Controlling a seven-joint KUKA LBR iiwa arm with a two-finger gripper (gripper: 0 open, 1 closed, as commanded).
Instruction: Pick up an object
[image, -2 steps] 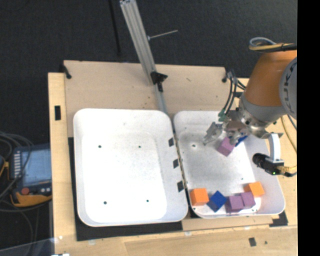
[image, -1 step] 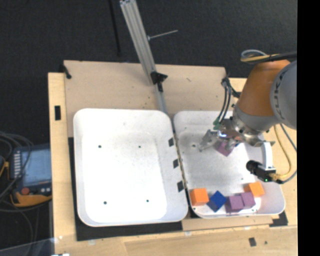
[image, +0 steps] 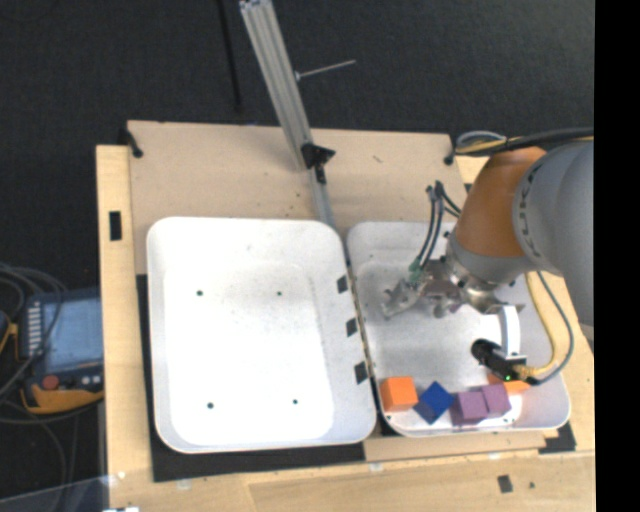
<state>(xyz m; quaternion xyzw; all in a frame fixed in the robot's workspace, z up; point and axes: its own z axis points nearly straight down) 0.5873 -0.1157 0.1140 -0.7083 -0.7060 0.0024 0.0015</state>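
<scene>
Orange block (image: 399, 392), 6 o'clock of right bin (image: 420, 245): likely light, rigid; grip flat sides. Tool (image: 400, 296) state unclear, apparently empty.

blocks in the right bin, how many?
4, all along the near edge of the right bin: orange block, blue block, and two purple blocks touching. The arm may hide others.
</scene>
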